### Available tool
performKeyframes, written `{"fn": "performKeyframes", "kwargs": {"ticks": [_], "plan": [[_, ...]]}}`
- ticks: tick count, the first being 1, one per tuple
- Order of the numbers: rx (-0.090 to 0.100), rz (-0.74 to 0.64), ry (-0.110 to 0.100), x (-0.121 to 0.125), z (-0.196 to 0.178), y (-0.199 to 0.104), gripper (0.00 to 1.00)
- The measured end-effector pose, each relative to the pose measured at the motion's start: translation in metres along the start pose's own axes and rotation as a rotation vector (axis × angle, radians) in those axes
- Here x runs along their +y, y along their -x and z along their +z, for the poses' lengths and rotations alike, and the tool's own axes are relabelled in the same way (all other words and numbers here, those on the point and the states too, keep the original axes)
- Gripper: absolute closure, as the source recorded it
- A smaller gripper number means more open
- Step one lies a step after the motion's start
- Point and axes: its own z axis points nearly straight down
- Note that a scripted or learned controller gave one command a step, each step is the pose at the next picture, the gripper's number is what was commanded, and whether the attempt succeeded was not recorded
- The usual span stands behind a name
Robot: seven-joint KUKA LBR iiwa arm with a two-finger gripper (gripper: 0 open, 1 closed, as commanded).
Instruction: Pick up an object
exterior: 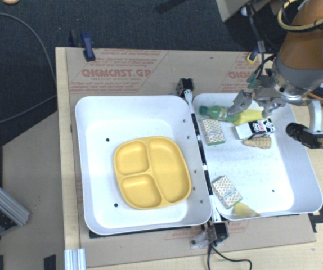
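- A green bottle is seen lying on its side at the far left of the right bin, near the divider between the bins.
- A yellow banana-like object is found just to its right, touching or nearly touching it.
- The gripper is placed directly above these two objects; whether its fingers are spread or closed, and whether anything is held between them, cannot be told from this angle.
- A small black-and-white box is set just beside the yellow object, with a tan cone-shaped piece in front of it.
- A patterned packet is laid near the bin's left wall, below the bottle.
- A second patterned packet and a pale yellow piece are located at the near left corner of the right bin.
- A yellow three-compartment tray is held in the left bin.
- Both bins are carried on a cardboard-covered tabletop.
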Motion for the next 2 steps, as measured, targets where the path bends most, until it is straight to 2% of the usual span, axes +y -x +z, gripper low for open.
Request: {"fn": "performKeyframes", "kwargs": {"ticks": [1,2], "plan": [[-0.002,0.000,0.003,0.061,0.079,0.036,0.00],[-0.007,-0.002,0.018,0.066,0.117,0.050,0.00]]}}
